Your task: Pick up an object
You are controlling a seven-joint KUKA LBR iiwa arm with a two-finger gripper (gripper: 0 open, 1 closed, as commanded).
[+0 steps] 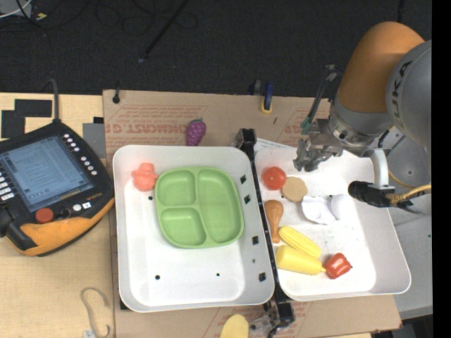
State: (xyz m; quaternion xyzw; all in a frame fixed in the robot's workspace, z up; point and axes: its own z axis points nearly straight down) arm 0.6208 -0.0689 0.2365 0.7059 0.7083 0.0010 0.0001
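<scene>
The back of the scene is covered by a dark, almost black carpet-like floor (211, 34), and some thin black cables (151, 9) lie on it in loose curves. In front of it there is a sheet of brown cardboard (176, 118) with red printed letters, seen upside down; it lies flat on the table and reaches to the near edge. A small blue clamp (267, 98) sits at the far edge of the cardboard. At the left, a light wooden surface (42, 287) with black square marks carries a control pendant (49, 182), which has a lit screen and an orange and black body. The light is even and soft, with only weak shadows.
</scene>
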